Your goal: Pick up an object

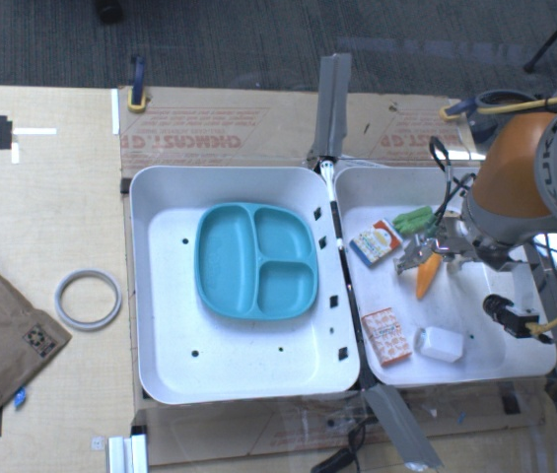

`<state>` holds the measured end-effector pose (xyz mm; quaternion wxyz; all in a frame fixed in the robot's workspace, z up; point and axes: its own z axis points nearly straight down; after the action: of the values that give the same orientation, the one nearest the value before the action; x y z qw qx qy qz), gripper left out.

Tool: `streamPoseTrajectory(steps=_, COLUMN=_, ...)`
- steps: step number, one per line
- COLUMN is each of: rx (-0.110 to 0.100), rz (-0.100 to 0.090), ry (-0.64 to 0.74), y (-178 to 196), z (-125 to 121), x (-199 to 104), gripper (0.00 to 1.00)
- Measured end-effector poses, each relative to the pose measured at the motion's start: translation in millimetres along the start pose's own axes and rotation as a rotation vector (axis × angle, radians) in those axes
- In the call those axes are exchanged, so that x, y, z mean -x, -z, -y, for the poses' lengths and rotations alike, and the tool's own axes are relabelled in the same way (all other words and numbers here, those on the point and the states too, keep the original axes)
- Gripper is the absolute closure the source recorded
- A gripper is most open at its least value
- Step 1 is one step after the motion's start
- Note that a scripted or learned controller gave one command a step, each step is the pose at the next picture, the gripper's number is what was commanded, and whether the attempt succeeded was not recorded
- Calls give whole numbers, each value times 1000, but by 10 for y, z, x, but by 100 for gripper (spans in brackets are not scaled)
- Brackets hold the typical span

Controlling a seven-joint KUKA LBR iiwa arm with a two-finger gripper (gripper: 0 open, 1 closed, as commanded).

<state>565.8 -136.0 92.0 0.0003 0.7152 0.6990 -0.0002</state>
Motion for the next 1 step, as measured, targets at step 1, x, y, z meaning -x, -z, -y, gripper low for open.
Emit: streamPoseTrajectory(steps=1, rx=-1, rz=0, ry=-4, y=87, z=3, x=11, gripper=100)
